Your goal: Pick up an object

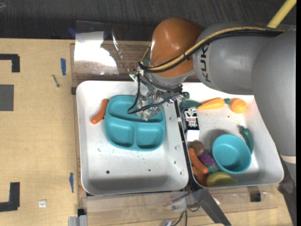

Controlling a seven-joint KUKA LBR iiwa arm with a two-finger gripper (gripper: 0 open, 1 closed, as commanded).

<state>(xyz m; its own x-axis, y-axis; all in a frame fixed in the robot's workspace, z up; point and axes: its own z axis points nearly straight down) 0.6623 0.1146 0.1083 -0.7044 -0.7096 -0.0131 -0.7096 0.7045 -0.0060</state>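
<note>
Pincer (149, 108) low over teal divided plastic plate (135, 134) in left white bin (94, 164); finger state unclear

Left white plastic bin (94, 168): teal divided plastic tray (135, 128) inside, orange toy sausage (99, 111) just left of it | Right white plastic bin (268, 164): teal round bowl (230, 153) inside, orange toy carrot (211, 104) behind it.

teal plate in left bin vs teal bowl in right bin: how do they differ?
Shape: the teal divided plate is broad, shallow and split into compartments; the teal bowl is round, deeper and undivided.
Footprint: the plate looks wider than the bowl.
Neighbours: the plate has the gripper over its upper part and an orange sausage-shaped toy at its left edge; the bowl sits among toy food.
Shared: same teal colour, both upright.
</note>
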